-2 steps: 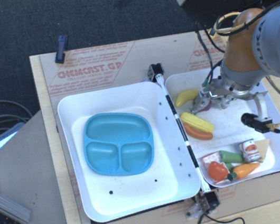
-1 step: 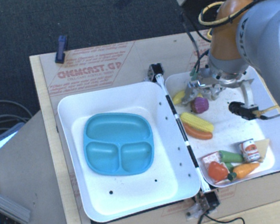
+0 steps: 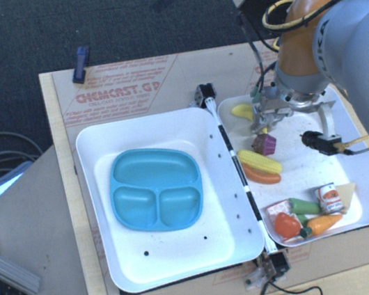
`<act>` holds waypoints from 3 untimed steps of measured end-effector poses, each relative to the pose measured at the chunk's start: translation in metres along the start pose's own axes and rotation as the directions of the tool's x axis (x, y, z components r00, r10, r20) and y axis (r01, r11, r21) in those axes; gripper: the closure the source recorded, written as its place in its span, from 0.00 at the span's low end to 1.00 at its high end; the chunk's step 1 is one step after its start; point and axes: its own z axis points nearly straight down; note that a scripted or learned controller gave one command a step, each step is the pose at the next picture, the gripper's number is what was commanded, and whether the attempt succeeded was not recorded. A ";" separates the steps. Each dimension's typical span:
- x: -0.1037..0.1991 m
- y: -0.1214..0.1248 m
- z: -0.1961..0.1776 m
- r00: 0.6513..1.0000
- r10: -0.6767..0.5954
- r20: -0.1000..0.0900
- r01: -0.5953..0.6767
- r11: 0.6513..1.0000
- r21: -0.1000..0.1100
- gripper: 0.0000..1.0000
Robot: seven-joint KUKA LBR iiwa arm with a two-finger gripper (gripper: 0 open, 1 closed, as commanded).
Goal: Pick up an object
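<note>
At the far left of the bench, a brown board (image 3: 125, 90) printed with red lettering lies under both bins, and a small blue clip (image 3: 80, 64) sits at its upper edge. The left bin (image 3: 221, 235) holds a light blue plate (image 3: 156, 188) with three compartments, lying flat near the bin's middle.

A black clamp (image 3: 204, 93) sits at the top of the seam where the two bins meet. In the right bin (image 3: 365, 171), a yellow banana-like piece (image 3: 240, 111) lies near the upper left corner. Below it a yellow corn cob (image 3: 258, 161) lies at a slant, touching an orange sausage-shaped piece (image 3: 264, 177) just under it.

The purple block (image 3: 264, 143) is small, dark violet and roughly cube-shaped. It sits in the upper left part of the right bin, just above the corn and directly under the gripper (image 3: 263, 122). Whether the gripper is touching it, and whether it is spread or closed, cannot be told from this angle. The grey arm (image 3: 356, 35) comes in from the right.

Along the bin's lower edge lie a red tomato-like piece (image 3: 287, 224), a green vegetable (image 3: 303, 206), an orange carrot (image 3: 324, 224), a small red-and-white can (image 3: 330, 198) and a beige card (image 3: 347, 194) close together.
</note>
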 end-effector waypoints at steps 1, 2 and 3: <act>0.062 -0.027 -0.092 1.000 -0.001 -0.002 0.001 1.000 -0.016 1.00; 0.066 -0.092 -0.119 1.000 0.001 -0.002 -0.001 1.000 -0.011 1.00; 0.066 -0.092 -0.119 1.000 0.001 -0.002 -0.001 1.000 -0.011 0.00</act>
